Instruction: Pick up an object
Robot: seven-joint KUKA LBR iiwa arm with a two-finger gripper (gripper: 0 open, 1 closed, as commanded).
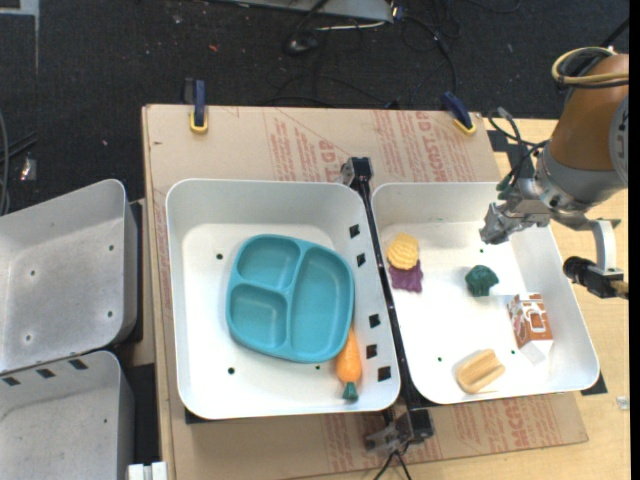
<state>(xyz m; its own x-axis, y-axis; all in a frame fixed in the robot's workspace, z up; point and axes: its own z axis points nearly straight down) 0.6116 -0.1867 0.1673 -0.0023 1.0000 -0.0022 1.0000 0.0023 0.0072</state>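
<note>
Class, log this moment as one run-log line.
tool: above right bin, holding nothing | nearest: green toy | phase: approach

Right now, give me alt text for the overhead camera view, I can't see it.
The gripper hangs over the right bin, which holds a yellow and purple toy, green piece, small carton and bread roll. The left bin holds a teal divided plate and a carrot.

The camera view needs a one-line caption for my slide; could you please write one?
Gripper poised over the right bin of toy food; a teal divided plate and carrot fill the left bin.
</note>
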